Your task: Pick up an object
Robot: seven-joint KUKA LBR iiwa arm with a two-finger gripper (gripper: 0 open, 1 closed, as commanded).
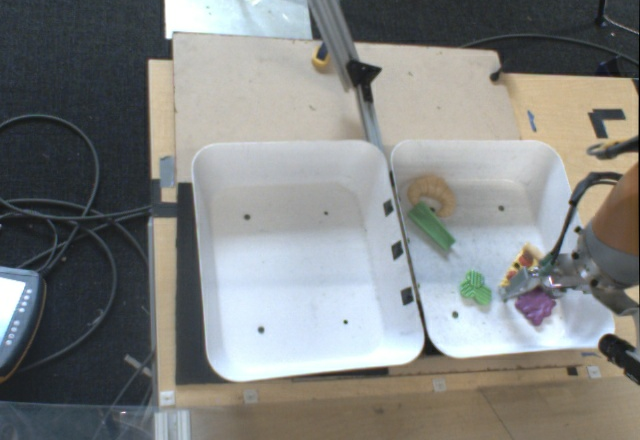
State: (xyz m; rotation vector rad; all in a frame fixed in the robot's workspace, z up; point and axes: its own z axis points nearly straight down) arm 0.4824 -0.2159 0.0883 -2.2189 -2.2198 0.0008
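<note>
While the gripper (527, 284) hovers low in the right bin (500, 163), its state can't be told. Purple toy (537, 306) sits just beside it, looks light and lumpy; pinch across its middle.

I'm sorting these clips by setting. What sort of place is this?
Probably a robotics lab or test cell. Two shallow white plastic bins sit on a plywood bench, loose black cables trail over dark carpet, and a grey robot arm's hand reaches among small toys.
</note>
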